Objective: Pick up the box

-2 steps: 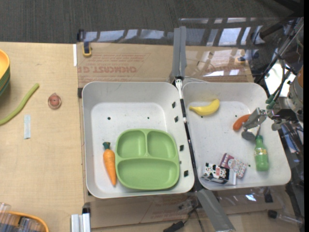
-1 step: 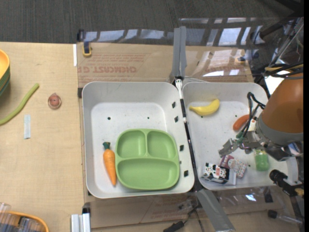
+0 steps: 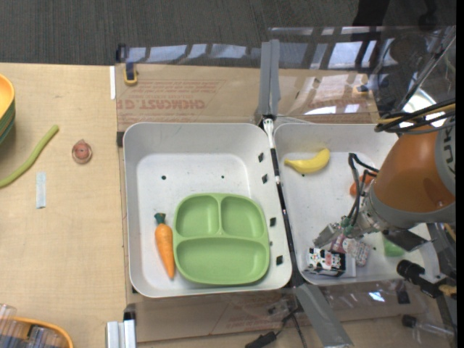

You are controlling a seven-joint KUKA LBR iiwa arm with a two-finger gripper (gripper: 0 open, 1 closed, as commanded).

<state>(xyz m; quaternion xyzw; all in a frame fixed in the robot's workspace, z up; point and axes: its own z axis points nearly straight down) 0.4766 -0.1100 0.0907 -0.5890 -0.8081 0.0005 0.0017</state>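
The arm comes in from the right and bends down into the right bin, its orange band bulking over that bin's right half. The gripper sits low in the bin's near part, close to the front wall. Whether its fingers are open or closed cannot be told; they are small and lost among cables and clutter.

The box lies just below and left of the gripper, against the bin's front wall (a small flat pack, white with dark print and a red spot). Nothing shows it held between the fingers; it looks to rest on the bin floor, with a pale wrapper-like thing just beside it, under the gripper.

Beyond the gripper, toward the far wall, a banana lies well apart. A bit of something orange-red peeps out just beyond the gripper at the arm's edge, and a green thing shows to the gripper's right, half hidden by the arm.

To the gripper's left, past the wall between the bins, the left bin holds a green divided plate and a carrot just beside the plate's left edge. Farther left on the bench lie a green bean, a small pinkish lump and a pale strip.
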